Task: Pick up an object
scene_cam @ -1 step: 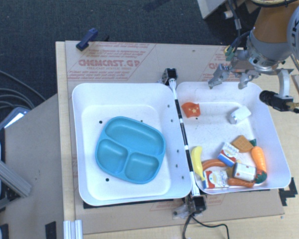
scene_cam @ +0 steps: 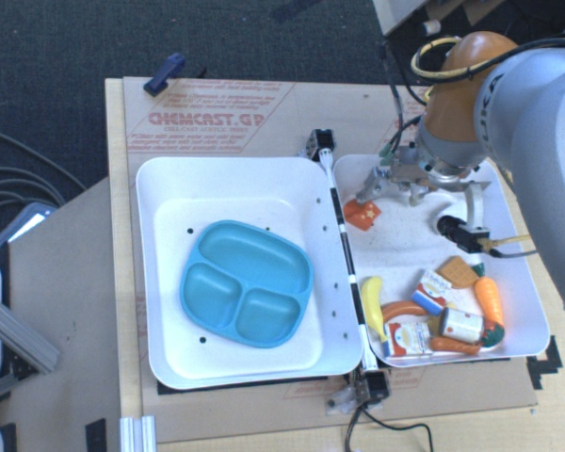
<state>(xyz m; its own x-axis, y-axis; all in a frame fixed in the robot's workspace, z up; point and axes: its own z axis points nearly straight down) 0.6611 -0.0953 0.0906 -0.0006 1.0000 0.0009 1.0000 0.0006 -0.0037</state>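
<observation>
Arm (scene_cam: 537, 111) reaches in from the right, wrist over the far end of the right bin (scene_cam: 405, 248). Jaws released: two prongs spread apart, bare bin floor between them, nothing gripped. The left prong's tip is at the top edge of the red piece (scene_cam: 363, 216); can't tell if it touches.

Red piece lies flat on the bin floor in the far-left part of the right bin, just beside the divider rim, well apart from the rest.

The other items are bunched at the near end of the right bin:
- banana (scene_cam: 372, 301) along the left wall
- carrot (scene_cam: 490, 299) at the right, pointing away from the near rim
- brown toast (scene_cam: 459, 272) just beside the carrot's top
- small carton (scene_cam: 463, 325) between carrot and packet
- white-red packet (scene_cam: 410, 335) at the near rim, next to the banana

Left bin (scene_cam: 160, 252) holds a blue divided plate (scene_cam: 247, 282), roughly centred and lying flat.

Both bins sit on the counter (scene_cam: 217, 111), which has red print at the far side.
</observation>
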